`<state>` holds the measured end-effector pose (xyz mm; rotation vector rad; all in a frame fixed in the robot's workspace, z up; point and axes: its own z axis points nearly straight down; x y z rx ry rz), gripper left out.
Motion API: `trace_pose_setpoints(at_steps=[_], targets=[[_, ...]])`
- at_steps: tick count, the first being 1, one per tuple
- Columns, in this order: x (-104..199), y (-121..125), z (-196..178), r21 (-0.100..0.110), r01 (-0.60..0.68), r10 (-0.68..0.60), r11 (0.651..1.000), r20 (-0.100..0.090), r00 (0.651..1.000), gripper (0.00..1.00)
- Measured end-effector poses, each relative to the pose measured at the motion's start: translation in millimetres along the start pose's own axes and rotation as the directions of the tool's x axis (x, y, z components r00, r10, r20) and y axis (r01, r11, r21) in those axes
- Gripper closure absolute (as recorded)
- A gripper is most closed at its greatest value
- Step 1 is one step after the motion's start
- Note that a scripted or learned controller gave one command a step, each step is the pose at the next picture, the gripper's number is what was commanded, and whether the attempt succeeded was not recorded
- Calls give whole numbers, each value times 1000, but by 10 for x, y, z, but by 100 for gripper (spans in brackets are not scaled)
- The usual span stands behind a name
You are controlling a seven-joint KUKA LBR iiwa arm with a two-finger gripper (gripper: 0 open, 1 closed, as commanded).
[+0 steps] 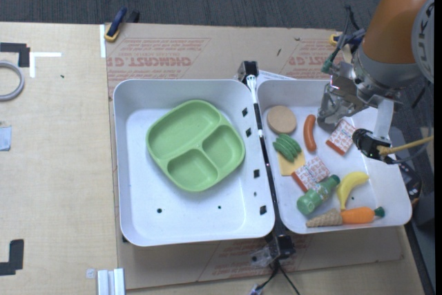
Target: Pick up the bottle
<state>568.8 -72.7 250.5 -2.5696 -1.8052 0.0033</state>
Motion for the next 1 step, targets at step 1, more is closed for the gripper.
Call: trace_pose_setpoints(at_steps=[1], targets=[[465, -680, 402, 1, -96, 96, 995, 1, 995, 100]])
